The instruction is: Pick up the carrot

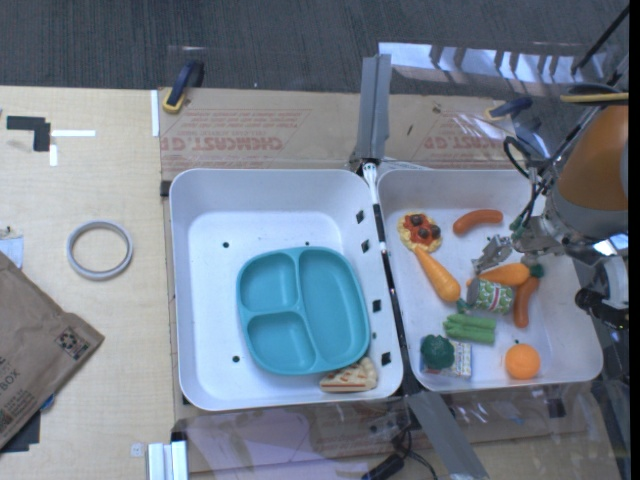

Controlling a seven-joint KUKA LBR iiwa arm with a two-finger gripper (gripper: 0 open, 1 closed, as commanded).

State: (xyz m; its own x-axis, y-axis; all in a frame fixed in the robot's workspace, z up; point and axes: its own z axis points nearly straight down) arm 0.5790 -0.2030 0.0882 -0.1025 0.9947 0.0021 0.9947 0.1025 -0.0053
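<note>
In the right bin [590,373], a short orange carrot with a green top [512,274] lies near the middle-right. A longer tapered orange piece [437,273], also carrot-like, lies slanted to its left. My gripper [489,257] reaches in from the right and hovers low, just above and left of the short carrot's orange end. It stands between the two orange pieces. I see nothing held in it.
The right bin also holds a small pizza [420,230], a sausage [477,221], a second sausage [522,305], a can [490,296], green beans [470,326], broccoli [436,350] and an orange [521,361]. The left bin [200,268] holds a teal divided plate [302,309] and a toast slice [349,377].
</note>
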